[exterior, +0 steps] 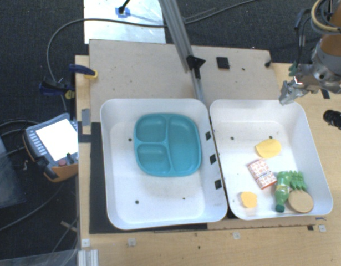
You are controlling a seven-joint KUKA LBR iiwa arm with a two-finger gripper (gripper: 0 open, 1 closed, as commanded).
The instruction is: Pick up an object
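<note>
While the small objects cluster in the right bin (303,121) — yellow piece (268,148), patterned box (262,173), green bottle (281,191), wooden disc (300,201) — the tool (288,93) hovers over its far corner, carrying nothing. Left bin (117,204) holds a teal tray (167,144); the worktop (137,65) sits on dark carpet (31,32).

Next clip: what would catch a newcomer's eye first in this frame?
The teal divided plate stands out, lying alone in the left bin. Next comes the cluster of small things in the right bin: two yellow pieces, a red-patterned box, a green bottle and a tan disc. The tool hangs over that bin's far right corner.
</note>
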